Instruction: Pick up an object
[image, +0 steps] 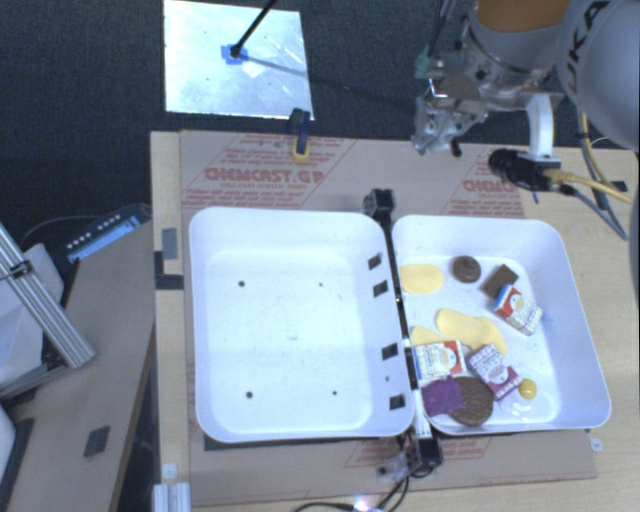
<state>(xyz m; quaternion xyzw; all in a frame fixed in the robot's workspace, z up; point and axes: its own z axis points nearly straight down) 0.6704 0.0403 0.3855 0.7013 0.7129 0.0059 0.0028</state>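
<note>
Well below the tool (437, 137), a brown disc (465, 268).

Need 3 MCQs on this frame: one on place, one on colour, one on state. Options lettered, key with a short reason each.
1. Where do the small food items lie?
A. In the left bin
B. In the right bin
C. On the bench in front of the bins

2. What colour is the flat round piece just right of the divider near the top of that bin?
A. Yellow
B. Green
C. Blue

3. Where is the gripper relative to the bins?
A. Down among the items
B. Inside the left bin
C. Above the bench behind the right bin, clear of the items

Key:
1 B: the items sit within the right bin, against its left and lower parts.
2 A: the round piece is pale yellow.
3 C: the gripper hangs over the cardboard beyond the bin's far rim, with nothing seen between its fingers.
</note>
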